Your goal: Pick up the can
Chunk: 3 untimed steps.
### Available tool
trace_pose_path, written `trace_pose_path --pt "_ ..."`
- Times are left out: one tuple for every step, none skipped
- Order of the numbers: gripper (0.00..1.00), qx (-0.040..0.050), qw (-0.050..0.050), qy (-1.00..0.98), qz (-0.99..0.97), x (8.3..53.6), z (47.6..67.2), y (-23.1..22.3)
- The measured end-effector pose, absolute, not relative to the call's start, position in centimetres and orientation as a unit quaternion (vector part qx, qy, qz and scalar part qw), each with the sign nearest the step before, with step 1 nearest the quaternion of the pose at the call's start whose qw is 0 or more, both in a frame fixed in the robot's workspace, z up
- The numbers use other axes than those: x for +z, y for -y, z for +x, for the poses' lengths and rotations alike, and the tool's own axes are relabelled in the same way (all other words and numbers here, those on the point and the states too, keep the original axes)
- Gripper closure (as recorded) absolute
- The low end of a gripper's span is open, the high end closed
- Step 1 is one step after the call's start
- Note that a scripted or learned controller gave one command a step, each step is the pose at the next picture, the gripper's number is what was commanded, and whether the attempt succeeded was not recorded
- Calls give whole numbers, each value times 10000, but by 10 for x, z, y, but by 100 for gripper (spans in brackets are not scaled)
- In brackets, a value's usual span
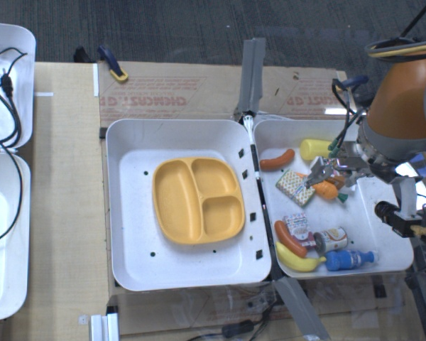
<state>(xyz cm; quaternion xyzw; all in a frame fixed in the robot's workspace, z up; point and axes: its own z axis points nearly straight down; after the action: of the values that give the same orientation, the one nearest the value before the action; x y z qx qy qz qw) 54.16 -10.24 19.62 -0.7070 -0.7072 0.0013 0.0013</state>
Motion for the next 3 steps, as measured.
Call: trace_pose_path --pt "0 -14 -6 7366 -6763 94 479 101" --pt "0 8 3 6663 -7457 116 490 174" --pt "100 -13 -48 6641 -7476 131 492 177"
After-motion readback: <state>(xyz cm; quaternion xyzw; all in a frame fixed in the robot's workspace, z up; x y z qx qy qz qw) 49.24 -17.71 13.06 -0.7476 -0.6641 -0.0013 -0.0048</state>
